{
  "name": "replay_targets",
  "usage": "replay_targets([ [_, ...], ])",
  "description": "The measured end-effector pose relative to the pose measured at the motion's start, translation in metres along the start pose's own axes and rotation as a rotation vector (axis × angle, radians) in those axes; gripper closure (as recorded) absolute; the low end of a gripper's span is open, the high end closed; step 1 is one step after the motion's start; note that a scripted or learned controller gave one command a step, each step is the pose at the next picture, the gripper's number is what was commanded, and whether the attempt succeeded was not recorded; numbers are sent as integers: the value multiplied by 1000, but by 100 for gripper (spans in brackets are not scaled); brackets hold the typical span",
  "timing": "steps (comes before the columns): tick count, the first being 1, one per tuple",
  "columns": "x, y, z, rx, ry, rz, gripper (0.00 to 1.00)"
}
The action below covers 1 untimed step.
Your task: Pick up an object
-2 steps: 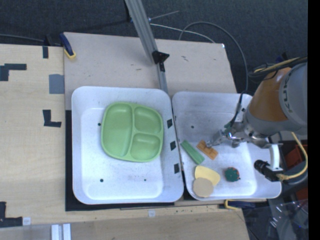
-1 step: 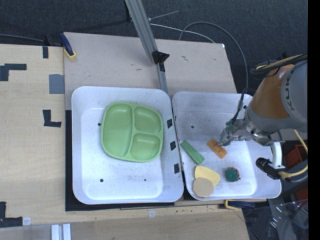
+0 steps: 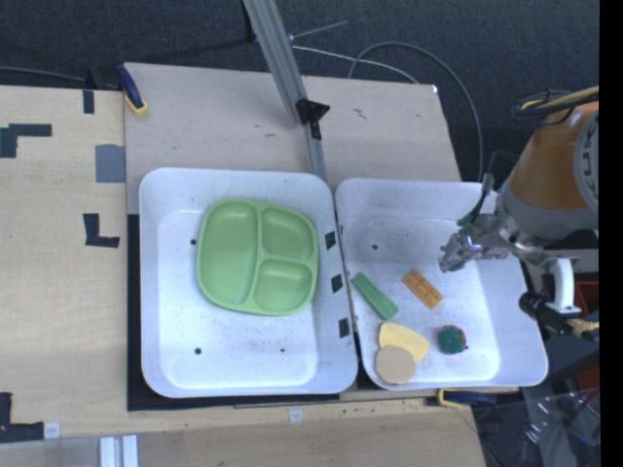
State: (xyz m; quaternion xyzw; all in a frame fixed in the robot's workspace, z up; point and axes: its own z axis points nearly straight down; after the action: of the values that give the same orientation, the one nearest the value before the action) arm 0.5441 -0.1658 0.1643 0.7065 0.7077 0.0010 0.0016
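Gripper (image 3: pixel 456 254) — finger state unclear — hovers by the right bin's (image 3: pixel 506 366) right wall, apart from the orange block (image 3: pixel 421 288).

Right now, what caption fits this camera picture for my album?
Robot gripper hovers over the right bin of small toys, near an orange block; a green plate sits in the left bin.

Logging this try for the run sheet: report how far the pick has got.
Done: the arm has reached over the right bin, with the gripper above its upper right part. In hand: nothing shows between the fingers. Left: the whole pick. The orange block, green stick, yellow piece, tan disc and small green and red object all lie on the bin floor.
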Motion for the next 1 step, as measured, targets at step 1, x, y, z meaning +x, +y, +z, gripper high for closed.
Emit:
replay_targets([
  [1,4,2,-43,0,0,0,100],
])
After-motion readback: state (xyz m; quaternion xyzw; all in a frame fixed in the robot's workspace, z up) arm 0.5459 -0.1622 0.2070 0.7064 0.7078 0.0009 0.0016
